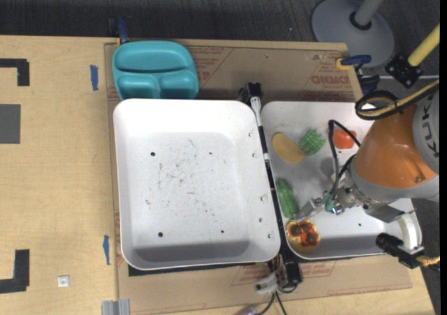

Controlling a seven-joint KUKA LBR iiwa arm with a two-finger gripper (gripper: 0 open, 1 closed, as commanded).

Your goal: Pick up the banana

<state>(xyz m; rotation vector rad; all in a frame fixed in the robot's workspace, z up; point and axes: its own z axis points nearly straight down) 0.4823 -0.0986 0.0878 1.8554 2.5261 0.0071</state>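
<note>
Plainly dominated by the left bin, bare white. At three o'clock, right bin, partly covered by the arm, cut off at the frame edge. Gripper small and blurred under the wrist; impossible to tell its opening or any hold. Banana lying at ten o'clock from the gripper, apart from it. Beside the banana, green piece; red piece half hidden.

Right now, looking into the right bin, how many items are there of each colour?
Green: 2, a bumpy piece and a long piece
Yellow: 1, the banana
Orange-red: 1, a piece
Red and yellow mixed: 1, a piece
Total: 5 visible; the arm may hide more.
</note>
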